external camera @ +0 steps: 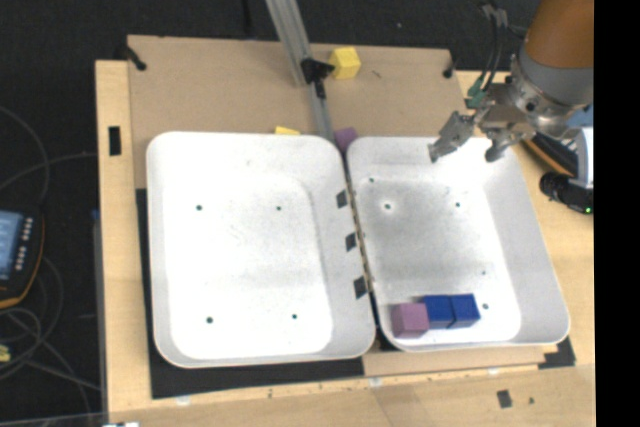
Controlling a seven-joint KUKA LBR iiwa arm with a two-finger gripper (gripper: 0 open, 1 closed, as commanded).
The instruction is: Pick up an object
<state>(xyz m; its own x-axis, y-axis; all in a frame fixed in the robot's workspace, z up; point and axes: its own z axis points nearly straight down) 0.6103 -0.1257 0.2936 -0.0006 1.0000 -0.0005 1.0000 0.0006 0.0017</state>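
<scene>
Gripper (468,145) above far edge of right bin (530,245), fingers apart, nothing between. Purple block (408,318) touching blue block (449,310) at near edge.

Two white bins (243,335); two blue blocks (449,310); two purple blocks (409,318); two yellow blocks (346,63).

The right bin (500,215) is open across most of its floor; the only obstructions are a purple block (408,318) and a blue block (449,310), touching each other against the near wall. The gripper (468,147) hangs over the far edge of this bin with its fingers spread, well apart from both blocks. The left bin (240,245) offers an unobstructed floor. Between the bins runs a shared rim with dark clips (352,242). A slanted metal rail (285,15) crosses above the far side, ending near the bins' junction. A yellow block (346,63) lies on the bench beyond the bins.
</scene>
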